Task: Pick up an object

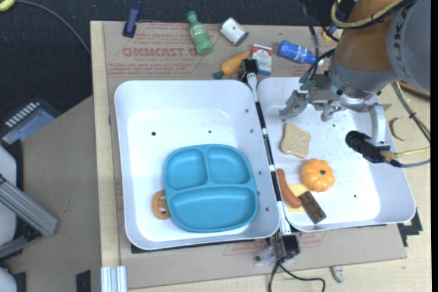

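1. The worktop (171, 51) carries two shallow white bins side by side: the left bin (137, 113) and the right bin (383, 195).
2. The grey arm (373, 31), with its orange band, reaches in from the right and hangs over the far part of the right bin.
3. The gripper (311, 106) sits low over that bin's far left area, just beyond the bread slice (296, 140). The fingers appear spread apart with nothing between them.
4. The bread slice lies flat on the right bin's floor, near the divider between the bins, close to the gripper but apart from it.
5. Nearer the camera, a small orange pumpkin (317, 174) stands just beside the bread.
6. Along the right bin's left wall lies a red sausage (287, 189), next to a yellow piece (297, 189) and a dark brown bar (312, 207) near the front corner.
7. The left bin holds a blue divided plate (209, 188) with three compartments; a small brown pretzel (160, 205) peeks out at the plate's left edge.
8. Behind the bins, on the worktop, lie a green bottle (199, 33), a blue bottle (295, 51), a white can (233, 31), a small carton (261, 58), a carrot (233, 65) and a dark blue marker (131, 18).
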